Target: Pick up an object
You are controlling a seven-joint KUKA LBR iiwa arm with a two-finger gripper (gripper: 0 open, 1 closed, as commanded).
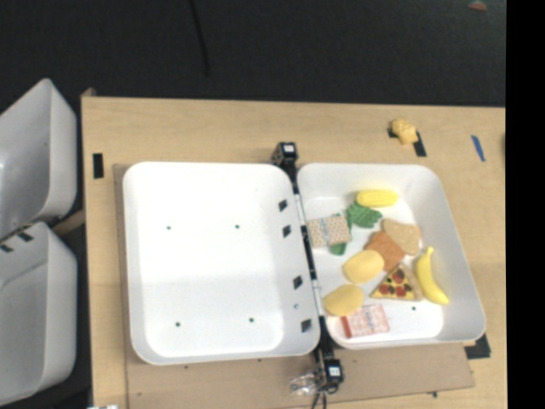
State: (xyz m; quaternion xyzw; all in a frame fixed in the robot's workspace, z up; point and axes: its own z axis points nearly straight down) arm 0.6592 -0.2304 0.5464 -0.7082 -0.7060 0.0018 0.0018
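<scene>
Wooden bench (pixel 213 126), toy foods (pixel 383 254) in right bin (pixel 451 220)

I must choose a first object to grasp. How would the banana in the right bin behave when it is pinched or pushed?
The banana looks like a smooth, glossy toy, so it may slip when pinched. Its curved shape could let it pivot or rock if pushed at one end. It lies beside the pizza slice, near the bin wall, so access may be limited.
</scene>
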